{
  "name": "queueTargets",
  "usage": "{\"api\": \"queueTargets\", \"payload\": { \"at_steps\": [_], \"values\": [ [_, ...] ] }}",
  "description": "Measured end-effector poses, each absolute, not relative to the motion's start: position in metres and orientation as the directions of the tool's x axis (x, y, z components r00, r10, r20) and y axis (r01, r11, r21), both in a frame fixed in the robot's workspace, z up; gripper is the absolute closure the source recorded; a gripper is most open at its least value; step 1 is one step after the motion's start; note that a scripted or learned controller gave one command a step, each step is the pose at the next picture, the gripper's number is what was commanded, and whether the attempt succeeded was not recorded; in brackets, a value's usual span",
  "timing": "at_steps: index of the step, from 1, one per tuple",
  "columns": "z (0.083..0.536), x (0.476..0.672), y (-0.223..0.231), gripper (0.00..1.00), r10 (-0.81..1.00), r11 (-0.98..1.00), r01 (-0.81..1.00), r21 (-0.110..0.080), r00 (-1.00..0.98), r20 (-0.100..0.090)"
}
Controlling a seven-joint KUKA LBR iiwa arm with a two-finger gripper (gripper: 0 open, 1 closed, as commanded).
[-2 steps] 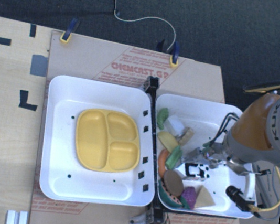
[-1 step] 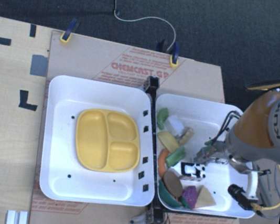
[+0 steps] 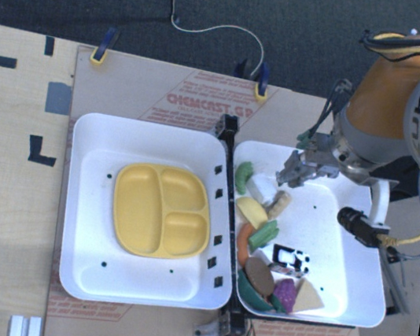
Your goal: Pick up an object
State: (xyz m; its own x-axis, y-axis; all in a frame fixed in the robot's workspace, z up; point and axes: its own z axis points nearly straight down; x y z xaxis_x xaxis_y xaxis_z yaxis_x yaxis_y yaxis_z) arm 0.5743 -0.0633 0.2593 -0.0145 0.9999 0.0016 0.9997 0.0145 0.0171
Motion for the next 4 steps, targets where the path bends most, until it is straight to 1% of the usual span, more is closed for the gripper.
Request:
{"api": "queueTargets", "payload": {
  "at_steps": [1, 2, 3, 4],
  "values": [
    [0.249, 0.57, -0.071, 0.0, 1.0, 0.002, 1.0, -0.001, -0.002, 0.0],
    [0.165, 0.56, -0.114, 0.0, 1.0, -0.004, 1.0, -0.01, 0.004, -0.001],
    [0.147, 0.548, -0.19, 0.0, 1.0, -0.007, 1.0, -0.005, 0.007, -0.003],
    [0.082, 0.58, -0.119, 0.0, 1.0, 0.006, 1.0, -0.002, -0.006, 0.002]
  ]
}}
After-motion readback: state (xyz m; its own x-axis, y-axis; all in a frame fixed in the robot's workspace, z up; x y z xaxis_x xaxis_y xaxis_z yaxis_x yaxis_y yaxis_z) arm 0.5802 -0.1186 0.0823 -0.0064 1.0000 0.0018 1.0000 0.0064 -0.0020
